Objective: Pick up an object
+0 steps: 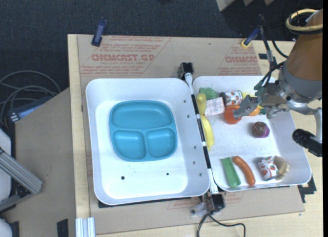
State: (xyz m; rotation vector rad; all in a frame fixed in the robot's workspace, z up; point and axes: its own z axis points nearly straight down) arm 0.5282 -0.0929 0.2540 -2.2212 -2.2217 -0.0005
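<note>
From my remote station, the view runs left to right: the left bin (97, 128) carries a blue divided tray (142, 130) and is not what I am after. At the seam between the bins, a yellow banana (206, 130) lies lengthwise against the right bin's (297, 167) near wall, with a green leafy toy (207, 93) above it and a small red-and-white packet (214, 106) just beside that.

Next comes a little red-labelled can (233, 98), and directly below it the red tomato (231, 115), the piece I judge to be the target. It looks like light, hollow moulded plastic: rigid, smooth and round, so likely to squirt out of a pinch that lands off-centre. I would close across its widest middle, straddling it evenly, and expect almost no weight.

The hand (248, 107) sits touching or just over the tomato's right side, low in the bin; the dark fingers appear spread around it, though I cannot tell whether they have contact on both flanks, and nothing looks lifted.

Further right, a dark purple ball (260, 129) lies near, apart from the hand. Along the lower edge rest a green pod (230, 172), an orange carrot (244, 170) and a second small can (267, 168).
</note>
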